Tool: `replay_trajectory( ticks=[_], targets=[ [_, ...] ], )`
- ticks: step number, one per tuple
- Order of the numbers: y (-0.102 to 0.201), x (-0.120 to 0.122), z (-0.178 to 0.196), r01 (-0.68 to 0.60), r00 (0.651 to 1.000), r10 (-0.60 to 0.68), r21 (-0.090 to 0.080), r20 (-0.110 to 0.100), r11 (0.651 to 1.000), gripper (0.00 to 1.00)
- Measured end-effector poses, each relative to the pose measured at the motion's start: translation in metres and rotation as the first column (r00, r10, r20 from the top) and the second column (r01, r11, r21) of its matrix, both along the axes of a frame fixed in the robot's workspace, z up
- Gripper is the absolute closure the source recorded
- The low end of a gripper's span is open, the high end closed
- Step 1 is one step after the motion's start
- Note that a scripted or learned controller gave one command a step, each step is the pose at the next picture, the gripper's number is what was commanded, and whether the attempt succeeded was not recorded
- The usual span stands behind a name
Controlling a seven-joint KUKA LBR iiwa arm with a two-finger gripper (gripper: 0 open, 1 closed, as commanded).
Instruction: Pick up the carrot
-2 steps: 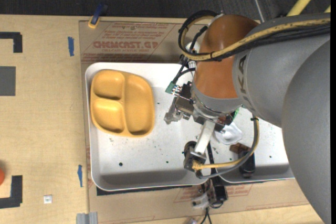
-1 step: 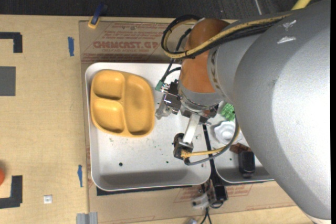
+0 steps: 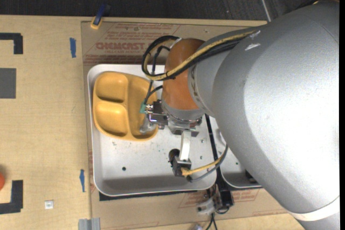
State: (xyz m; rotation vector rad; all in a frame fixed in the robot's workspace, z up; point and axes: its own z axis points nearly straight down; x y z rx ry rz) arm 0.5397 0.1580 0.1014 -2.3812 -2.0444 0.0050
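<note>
arm [image 3: 280,105]: reaching from right | hand [image 3: 155,117]: low, under wrist [image 3: 180,83]

Large red print [image 3: 117,46]: on the cardboard sheet [image 3: 86,35], upper middle of the frame, just above the upper rim of the white bin [image 3: 102,183]. It appears to read "CHEMCAST"; the letters are blurred and the reading is uncertain. Its right end lies beside a black cable [image 3: 146,56].
Small red line [image 3: 137,28]: on the same sheet, directly above the large print; too small to read.
Lower red print [image 3: 190,197]: on the cardboard at the bottom middle of the frame, below the bin's lower rim; partly covered, not legible.
</note>
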Motion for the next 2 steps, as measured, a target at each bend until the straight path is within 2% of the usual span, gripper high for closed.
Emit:
replay_trajectory(
  ticks=[1, 2],
  targets=[
    [0.042, 0.037, 0.036, 0.071, 0.997, -0.071, 0.000, 0.005, 0.997, 0.00],
    [0.001, 0.020, -0.014, 0.378, 0.926, -0.378, 0.001, 0.003, 0.926, 0.00]
  ],
)
